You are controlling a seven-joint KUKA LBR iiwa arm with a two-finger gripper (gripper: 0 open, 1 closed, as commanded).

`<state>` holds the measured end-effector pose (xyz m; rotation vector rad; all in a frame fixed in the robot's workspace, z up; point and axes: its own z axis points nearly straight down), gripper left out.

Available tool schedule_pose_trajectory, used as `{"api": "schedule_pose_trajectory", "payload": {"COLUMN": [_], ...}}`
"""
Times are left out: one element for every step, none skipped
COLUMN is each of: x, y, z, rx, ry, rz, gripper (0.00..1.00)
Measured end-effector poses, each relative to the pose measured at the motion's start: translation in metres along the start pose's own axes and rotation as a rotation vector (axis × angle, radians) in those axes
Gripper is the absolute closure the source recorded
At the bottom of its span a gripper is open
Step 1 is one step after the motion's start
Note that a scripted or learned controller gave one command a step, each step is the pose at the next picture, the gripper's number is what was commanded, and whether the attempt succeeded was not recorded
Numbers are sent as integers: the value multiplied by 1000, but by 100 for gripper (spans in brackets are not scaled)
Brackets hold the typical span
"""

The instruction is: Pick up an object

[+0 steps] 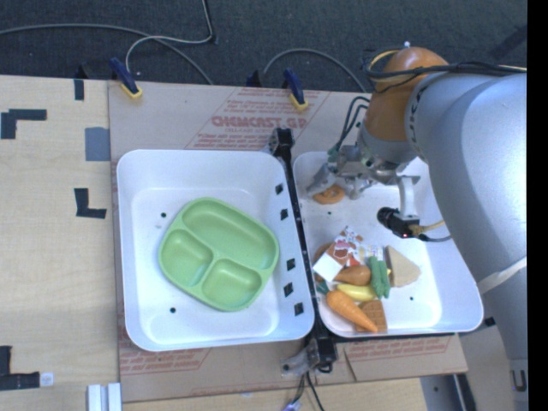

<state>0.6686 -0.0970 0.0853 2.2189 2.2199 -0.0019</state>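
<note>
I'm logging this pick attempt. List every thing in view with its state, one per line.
gripper: low in the right bin's far corner, over a small orange-brown item
orange-brown item: on the bin floor
green divided plate: flat in the left bin, compartments bare
toy food pile: heaped at the right bin's near side

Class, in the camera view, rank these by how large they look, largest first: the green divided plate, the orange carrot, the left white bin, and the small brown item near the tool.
1. Left white bin
2. Green divided plate
3. Orange carrot
4. Small brown item, partly hidden by the tool, so its full size is unsure.
</note>
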Motion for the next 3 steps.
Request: {"api": "schedule_pose_trajectory", "payload": {"x": [0, 1, 2], "y": [0, 0, 0], "z": [0, 0, 0], "rx": [0, 0, 0], "ry": [0, 0, 0], "rz": [0, 0, 0], "gripper": [0, 0, 0]}}
